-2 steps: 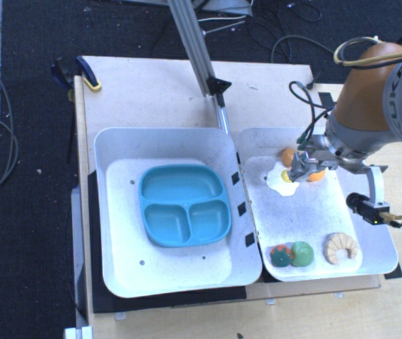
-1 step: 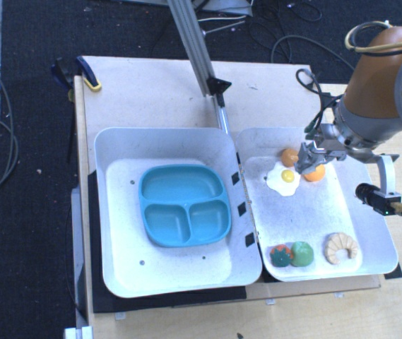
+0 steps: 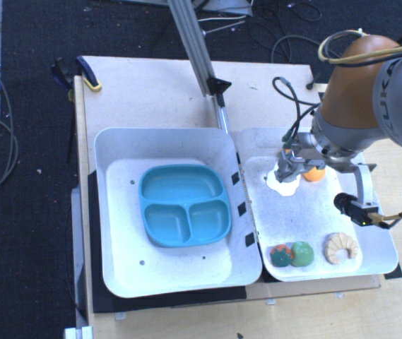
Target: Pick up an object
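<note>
On the pale wooden desk (image 3: 151, 90) two shallow white bins sit side by side. Within the left white bin (image 3: 116, 260) lies a light-blue plastic plate with three compartments (image 3: 185, 205), roughly in the middle of the bin's floor. Beside it, the right white bin (image 3: 306, 217) carries several small items. Near its upper part rests a flat white object with a rounded outline (image 3: 284, 186), and just to the right of that a small orange ball-like piece (image 3: 314, 175) shows, partly hidden under the arm. Along the bin's lower edge lie a small green-and-red toy vegetable cluster (image 3: 291, 254) and, a little apart to its right, a tan croissant-shaped toy (image 3: 342, 248).

Reaching from the right, the grey arm with its orange band (image 3: 356, 90) hangs over the upper part of the right bin. Its claw (image 3: 289, 167) points down right above the white flat object, at or very close to its upper edge; whether the claw is released or clenched cannot be told, and nothing can be seen gripped in it. A slanted metal bar (image 3: 193, 37) crosses the desk above the bins.
</note>
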Tool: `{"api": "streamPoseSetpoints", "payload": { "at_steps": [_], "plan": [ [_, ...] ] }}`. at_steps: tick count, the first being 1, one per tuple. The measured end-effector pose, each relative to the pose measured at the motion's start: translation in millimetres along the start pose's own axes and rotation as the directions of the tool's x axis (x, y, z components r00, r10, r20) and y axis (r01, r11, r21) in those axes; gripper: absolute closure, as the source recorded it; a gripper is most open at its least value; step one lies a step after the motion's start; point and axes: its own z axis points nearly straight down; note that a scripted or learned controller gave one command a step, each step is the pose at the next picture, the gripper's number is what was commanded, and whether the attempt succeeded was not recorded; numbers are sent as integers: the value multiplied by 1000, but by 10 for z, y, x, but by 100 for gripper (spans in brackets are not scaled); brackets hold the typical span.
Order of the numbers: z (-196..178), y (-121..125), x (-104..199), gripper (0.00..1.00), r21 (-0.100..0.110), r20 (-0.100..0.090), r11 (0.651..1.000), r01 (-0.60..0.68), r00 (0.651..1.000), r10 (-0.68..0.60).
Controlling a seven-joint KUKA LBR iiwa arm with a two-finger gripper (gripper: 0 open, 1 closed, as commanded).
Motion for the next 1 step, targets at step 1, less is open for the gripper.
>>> {"api": "streamPoseSetpoints", "payload": {
  "at_steps": [1],
  "plan": [
    [-112,-165,476,100,0,-1,1000,1,1000,-1]
  ]
}}
